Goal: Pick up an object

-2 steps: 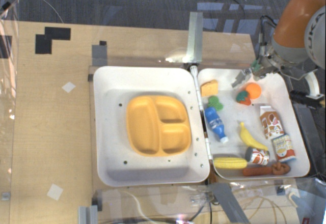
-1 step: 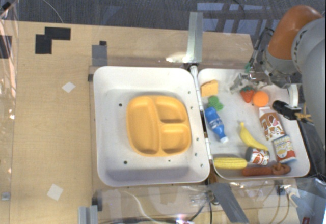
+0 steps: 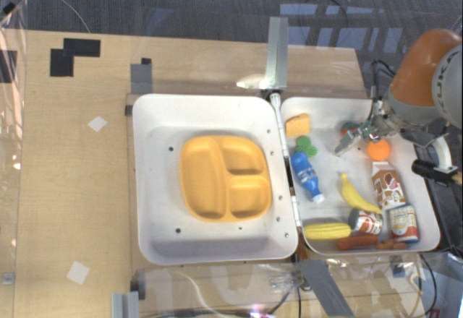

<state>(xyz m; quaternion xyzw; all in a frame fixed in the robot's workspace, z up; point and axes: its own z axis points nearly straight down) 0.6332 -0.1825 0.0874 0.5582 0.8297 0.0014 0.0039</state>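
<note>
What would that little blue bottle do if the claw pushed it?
The blue bottle lies on its side and looks round, so it would probably roll. It seems small, likely light. Its smooth-looking surface might slip between the fingers. The green toy sits near its cap end.

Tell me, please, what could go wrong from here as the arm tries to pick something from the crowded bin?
The gripper hangs close to the orange ball, which may roll off when touched. The banana, can and corn cob lie packed together, so a grab there could snag a neighbour.
</note>
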